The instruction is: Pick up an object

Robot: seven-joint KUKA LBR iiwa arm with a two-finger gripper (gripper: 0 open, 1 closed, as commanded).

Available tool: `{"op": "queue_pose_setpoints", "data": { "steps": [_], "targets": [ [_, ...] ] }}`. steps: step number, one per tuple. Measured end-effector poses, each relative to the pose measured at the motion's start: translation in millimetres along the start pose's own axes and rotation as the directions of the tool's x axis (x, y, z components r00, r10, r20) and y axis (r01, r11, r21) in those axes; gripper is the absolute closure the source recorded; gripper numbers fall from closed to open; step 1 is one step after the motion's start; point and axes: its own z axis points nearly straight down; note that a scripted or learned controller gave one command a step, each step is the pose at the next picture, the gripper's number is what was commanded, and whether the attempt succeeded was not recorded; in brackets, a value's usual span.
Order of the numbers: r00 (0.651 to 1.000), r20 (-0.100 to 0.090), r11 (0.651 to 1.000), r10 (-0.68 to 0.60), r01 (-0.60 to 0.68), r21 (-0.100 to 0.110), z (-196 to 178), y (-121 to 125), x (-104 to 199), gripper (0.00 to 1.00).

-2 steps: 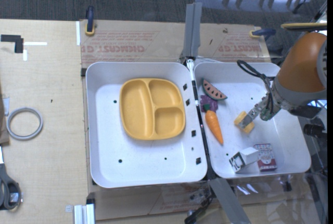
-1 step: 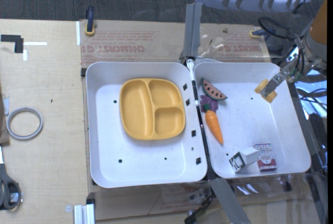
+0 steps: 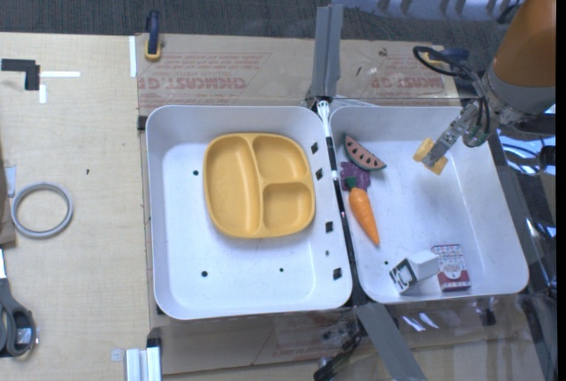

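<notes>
My gripper point(image 3: 440, 151) reaches into the right bin point(image 3: 504, 233) from the upper right. A small yellow block point(image 3: 431, 156) sits between its fingertips near the bin's back right, and the fingers are shut on it. Lower in the same bin lie a watermelon slice point(image 3: 363, 155), a small purple piece point(image 3: 354, 177) and an orange carrot point(image 3: 363, 213) along the left wall. A white and grey box point(image 3: 414, 271) and a red and white carton point(image 3: 452, 268) rest at the front.
The left bin point(image 3: 168, 229) holds a yellow divided plate point(image 3: 260, 185). On the wooden bench to the left lie a grey tape ring point(image 3: 41, 209) and scissors point(image 3: 13, 328). A blue-handled clamp point(image 3: 153, 36) stands behind the left bin.
</notes>
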Motion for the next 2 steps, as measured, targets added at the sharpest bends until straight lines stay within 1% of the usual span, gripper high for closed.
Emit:
{"op": "queue_pose_setpoints", "data": {
  "steps": [1,2],
  "targets": [
    [0.917,0.001,0.917,0.399,-0.399,-0.001,-32.0,21.0,31.2,1.0],
    [0.917,0.001,0.917,0.399,-0.399,-0.001,-32.0,21.0,31.2,0.0]
  ]
}}
